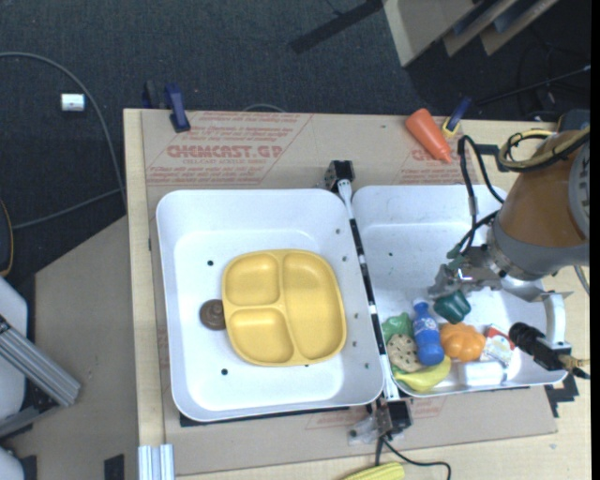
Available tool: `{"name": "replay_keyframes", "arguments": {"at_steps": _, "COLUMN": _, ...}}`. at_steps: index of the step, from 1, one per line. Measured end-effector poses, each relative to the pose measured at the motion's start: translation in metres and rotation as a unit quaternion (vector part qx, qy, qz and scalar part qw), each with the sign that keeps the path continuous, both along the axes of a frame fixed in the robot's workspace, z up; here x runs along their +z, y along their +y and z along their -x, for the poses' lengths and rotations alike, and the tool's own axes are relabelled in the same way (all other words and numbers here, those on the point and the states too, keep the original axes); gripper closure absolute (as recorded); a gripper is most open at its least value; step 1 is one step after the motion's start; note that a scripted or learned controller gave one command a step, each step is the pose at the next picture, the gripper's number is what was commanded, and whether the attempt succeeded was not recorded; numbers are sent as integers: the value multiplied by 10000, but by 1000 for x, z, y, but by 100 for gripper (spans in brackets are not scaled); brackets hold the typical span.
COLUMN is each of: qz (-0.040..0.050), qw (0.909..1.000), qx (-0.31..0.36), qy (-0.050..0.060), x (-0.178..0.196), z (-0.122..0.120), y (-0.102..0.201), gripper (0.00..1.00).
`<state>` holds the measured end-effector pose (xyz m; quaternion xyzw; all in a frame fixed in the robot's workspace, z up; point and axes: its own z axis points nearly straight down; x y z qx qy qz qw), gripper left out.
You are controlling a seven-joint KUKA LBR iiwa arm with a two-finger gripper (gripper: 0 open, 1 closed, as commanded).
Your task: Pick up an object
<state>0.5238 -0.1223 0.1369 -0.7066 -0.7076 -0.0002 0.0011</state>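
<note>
Bottle (427, 335): blue, cylindrical | tray (281, 307): yellow, smooth, three compartments

Dark blue-grey carpet floor (66, 178), flat brown cardboard sheet with red print (239, 145) covering the bench, pale wooden furniture corner (450, 23) at top, thin white cable (56, 70) trailing left.

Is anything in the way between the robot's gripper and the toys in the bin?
Nothing visible blocks it. The gripper is right over the dark green toy, at the top of the pile in the right bin. The blue bottle and orange toy lie beside it, closely packed.
</note>
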Motion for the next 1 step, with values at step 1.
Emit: {"name": "replay_keyframes", "arguments": {"at_steps": 1, "qz": 1, "qw": 10000, "qx": 5, "qy": -19, "x": 65, "z": -65, "y": 90, "gripper": 100}}
